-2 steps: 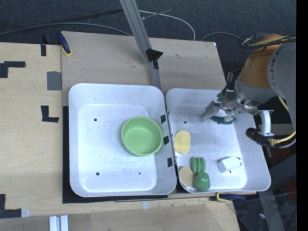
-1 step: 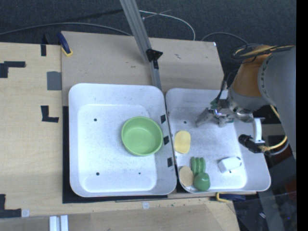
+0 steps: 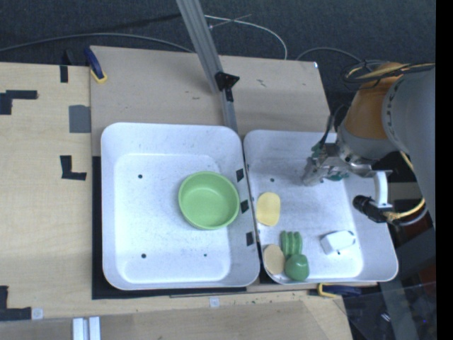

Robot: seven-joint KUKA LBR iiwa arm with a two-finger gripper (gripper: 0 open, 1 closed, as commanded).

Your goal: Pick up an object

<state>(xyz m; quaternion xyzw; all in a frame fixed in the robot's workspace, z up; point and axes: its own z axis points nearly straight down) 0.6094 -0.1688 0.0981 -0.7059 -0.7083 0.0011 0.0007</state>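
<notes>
So you've got the gripper (image 3: 313,174) sitting low over the upper part of the right bin (image 3: 368,261), on bare floor, and honestly it's too small and blurry to say what state it's in, and nothing is visibly held, so treat the pick as not yet made. Everything worth grabbing in that bin is nearer the camera: a pale yellow disc (image 3: 268,209) against the left wall, a ribbed green piece (image 3: 291,243) just below it, a green pear-shaped thing (image 3: 297,267) touching a second yellowish piece (image 3: 274,260) in the front-left corner, and a white block (image 3: 337,242) sitting on its own toward the right. If I were you I'd go for the white block, since it's well apart from the others and off the walls, so there's room on both sides. The corner cluster looks risky; you'd probably nudge a neighbour or hit the rim. The green bowl (image 3: 208,200) in the left bin (image 3: 120,211) is a longer reach and probably too wide unless you pinch the rim. Come straight down, centred, then close.
</notes>
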